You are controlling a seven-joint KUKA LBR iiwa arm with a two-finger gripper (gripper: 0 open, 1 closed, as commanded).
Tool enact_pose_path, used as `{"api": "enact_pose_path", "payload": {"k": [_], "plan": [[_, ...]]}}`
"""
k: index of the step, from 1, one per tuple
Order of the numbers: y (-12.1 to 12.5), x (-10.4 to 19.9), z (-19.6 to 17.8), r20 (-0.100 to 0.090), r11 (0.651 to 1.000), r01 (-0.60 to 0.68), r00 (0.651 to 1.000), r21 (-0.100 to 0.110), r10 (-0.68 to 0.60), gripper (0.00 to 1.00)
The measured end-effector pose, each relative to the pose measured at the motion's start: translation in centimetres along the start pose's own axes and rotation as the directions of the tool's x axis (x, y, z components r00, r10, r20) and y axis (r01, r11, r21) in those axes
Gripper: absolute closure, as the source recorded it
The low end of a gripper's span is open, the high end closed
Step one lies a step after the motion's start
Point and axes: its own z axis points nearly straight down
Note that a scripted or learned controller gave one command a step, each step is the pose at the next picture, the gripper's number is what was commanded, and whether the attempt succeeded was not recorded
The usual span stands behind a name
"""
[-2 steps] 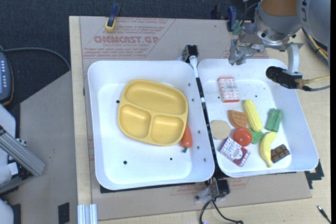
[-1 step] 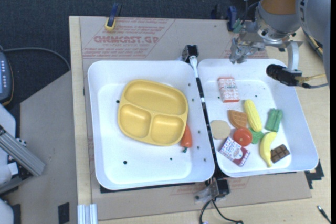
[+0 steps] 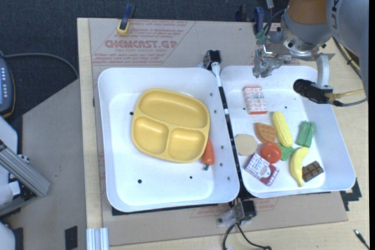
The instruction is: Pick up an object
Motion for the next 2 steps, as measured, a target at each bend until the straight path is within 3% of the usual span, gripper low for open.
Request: {"api": "enact_pose_path", "payload": {"k": [2], "plan": [[-0.14,-0.64,-0.17,0.001,1.000,-0.002,1.000,-0.003,0.002,1.00]]}}
